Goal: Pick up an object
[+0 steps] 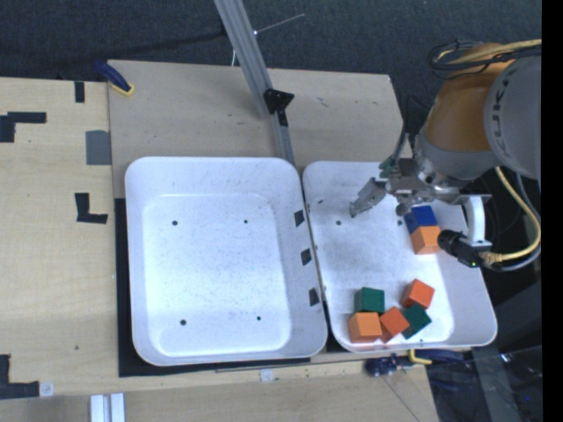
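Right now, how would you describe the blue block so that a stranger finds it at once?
Look in the right bin, near its far right side, just under the gripper. The blue block touches an orange block below it. It is the one blue piece; the others are orange or green.

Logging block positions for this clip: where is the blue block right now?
The blue block is in the right bin, near its far right side, directly against the orange block below it and just under the gripper.
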You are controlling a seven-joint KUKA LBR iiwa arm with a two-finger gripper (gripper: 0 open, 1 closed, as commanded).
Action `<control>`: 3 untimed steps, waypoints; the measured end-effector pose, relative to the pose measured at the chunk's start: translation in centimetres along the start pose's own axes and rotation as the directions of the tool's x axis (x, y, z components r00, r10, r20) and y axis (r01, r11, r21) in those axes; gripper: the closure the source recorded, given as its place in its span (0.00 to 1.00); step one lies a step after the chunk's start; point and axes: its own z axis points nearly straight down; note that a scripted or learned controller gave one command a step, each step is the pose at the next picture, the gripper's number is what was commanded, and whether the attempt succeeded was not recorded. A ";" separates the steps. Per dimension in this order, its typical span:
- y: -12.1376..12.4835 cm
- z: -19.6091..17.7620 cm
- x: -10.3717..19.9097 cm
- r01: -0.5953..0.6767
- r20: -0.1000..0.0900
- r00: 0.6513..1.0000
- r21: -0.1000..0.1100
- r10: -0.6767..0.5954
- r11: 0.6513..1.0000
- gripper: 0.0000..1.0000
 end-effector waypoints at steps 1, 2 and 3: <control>0.0 0.0 0.0 0.000 0.000 1.000 0.000 0.000 1.000 0.00; -1.1 5.0 -0.1 -0.002 0.001 1.000 0.005 0.002 1.000 0.00; -1.3 10.5 0.0 -0.001 0.001 1.000 0.006 0.001 1.000 0.00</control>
